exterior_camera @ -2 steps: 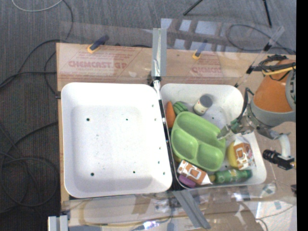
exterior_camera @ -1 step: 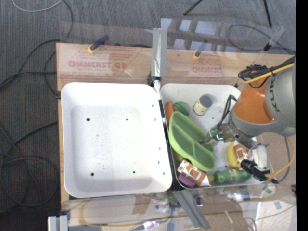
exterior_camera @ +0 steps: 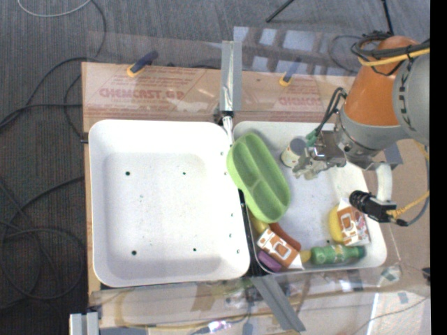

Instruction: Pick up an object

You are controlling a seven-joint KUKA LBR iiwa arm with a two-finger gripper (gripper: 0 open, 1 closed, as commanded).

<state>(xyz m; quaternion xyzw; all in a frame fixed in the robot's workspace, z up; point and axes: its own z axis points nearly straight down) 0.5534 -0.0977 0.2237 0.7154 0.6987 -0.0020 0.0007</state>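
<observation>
My gripper (exterior_camera: 306, 162) hangs over the back part of the right bin (exterior_camera: 309, 208), just right of a green divided plate (exterior_camera: 260, 173). The plate leans tilted against the wall between the two bins. Along the bin's front lie an orange-and-white carton (exterior_camera: 277, 246), a green bottle (exterior_camera: 338, 255) on its side and a yellow-and-orange packet (exterior_camera: 348, 225). Nothing recognisable shows in the gripper, and the bin floor under it is bare white.
The left bin (exterior_camera: 160, 208) sits beside the right one, with a metal rail (exterior_camera: 228, 82) running back from the gap between them. The arm's orange band (exterior_camera: 374, 96) and cables crowd the right bin's back right corner. A purple item (exterior_camera: 268, 260) peeks out under the carton.
</observation>
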